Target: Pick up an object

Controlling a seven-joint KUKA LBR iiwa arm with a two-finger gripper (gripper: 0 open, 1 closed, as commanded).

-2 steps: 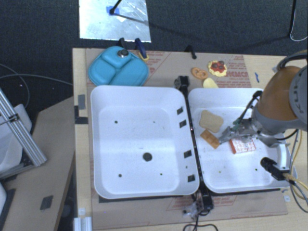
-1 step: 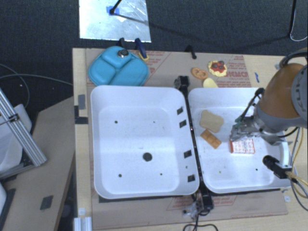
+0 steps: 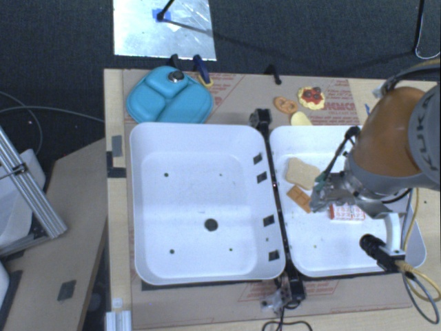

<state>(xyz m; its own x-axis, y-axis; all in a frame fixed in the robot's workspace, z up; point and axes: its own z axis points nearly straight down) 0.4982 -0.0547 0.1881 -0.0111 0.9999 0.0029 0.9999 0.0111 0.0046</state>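
In the right bin (image 3: pixel 313 264) lie a tan bread slice (image 3: pixel 302 172), a small orange-brown cracker (image 3: pixel 298 197) just below it, and a white packet with red print (image 3: pixel 346 213) partly under the arm. My gripper (image 3: pixel 321 198) hangs low over the bin, right beside the cracker and between the bread slice and the packet. The wrist and grey arm body cover the bin's right half.
The left bin (image 3: pixel 148 150) has a dark round spot (image 3: pixel 211 225) on its floor. Behind the bins on the bench sit a blue divided tray (image 3: pixel 169 96), a pretzel-like piece (image 3: pixel 284 105), a red-topped round toy (image 3: pixel 311 97) and a yellow piece (image 3: pixel 300 119).
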